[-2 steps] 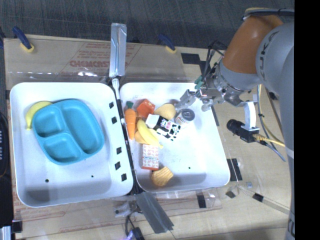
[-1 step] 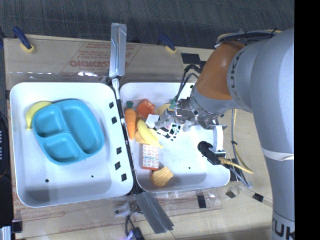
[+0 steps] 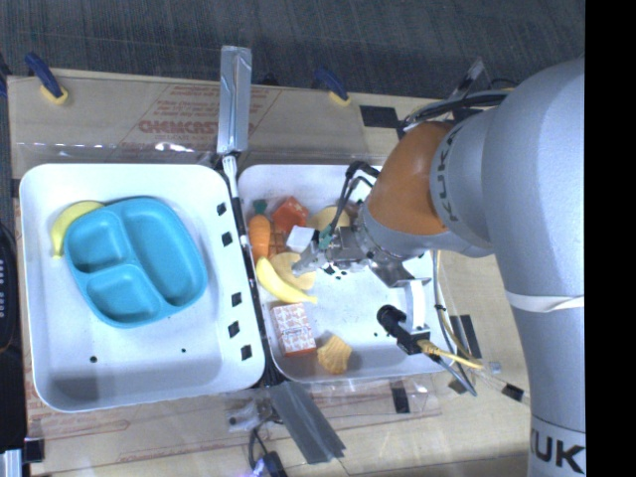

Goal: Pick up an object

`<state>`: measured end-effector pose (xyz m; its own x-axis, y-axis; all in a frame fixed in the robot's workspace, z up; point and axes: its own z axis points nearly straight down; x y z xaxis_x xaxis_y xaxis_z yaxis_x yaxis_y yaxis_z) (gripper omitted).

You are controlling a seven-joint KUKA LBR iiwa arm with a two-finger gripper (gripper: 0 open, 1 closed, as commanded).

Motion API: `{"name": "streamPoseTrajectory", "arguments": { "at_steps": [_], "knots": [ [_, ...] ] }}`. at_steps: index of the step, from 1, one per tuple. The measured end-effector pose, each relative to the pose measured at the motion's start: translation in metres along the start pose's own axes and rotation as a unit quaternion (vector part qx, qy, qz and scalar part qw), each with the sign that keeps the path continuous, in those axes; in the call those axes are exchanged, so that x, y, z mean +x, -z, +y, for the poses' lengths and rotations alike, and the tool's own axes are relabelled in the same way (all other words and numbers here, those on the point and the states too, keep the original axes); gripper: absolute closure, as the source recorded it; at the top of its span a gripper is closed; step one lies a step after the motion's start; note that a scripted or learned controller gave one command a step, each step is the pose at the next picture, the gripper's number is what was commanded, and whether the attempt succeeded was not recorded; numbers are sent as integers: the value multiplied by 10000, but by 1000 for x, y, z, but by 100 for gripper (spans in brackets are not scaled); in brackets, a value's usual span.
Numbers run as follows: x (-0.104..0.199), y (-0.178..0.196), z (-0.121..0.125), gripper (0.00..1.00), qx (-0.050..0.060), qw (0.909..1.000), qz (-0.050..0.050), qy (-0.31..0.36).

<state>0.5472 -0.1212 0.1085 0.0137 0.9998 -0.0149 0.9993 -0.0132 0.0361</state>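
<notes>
gripper (image 3: 320,256) hangs low in the right bin (image 3: 348,182) over the banana (image 3: 281,282) w/ carrot (image 3: 259,235) just beside, so this reads as the approach/grasp step (can't tell the claw's state from this view), and next it needs to seat on the banana, then lift straight up.

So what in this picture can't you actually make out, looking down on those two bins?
- Gripper: in the camera view the arm's wrist covers most of it, so its fingers cannot be read.
- Yellow item in the left bin: mostly tucked under the blue divided tray, so what it is stays unclear.
- Right bin: its far right side is hidden by the arm.
- Red and white packet: its print is too small to read.
</notes>
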Motion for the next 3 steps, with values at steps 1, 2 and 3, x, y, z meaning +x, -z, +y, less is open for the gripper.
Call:
{"name": "streamPoseTrajectory", "arguments": {
  "at_steps": [1,2,3],
  "knots": [
    [-1,4,59,0,66,9998,45,166],
    [26,17,100,0,159,9964,87,823],
    [28,-18,110,0,160,9986,79,505]
  ]
}}
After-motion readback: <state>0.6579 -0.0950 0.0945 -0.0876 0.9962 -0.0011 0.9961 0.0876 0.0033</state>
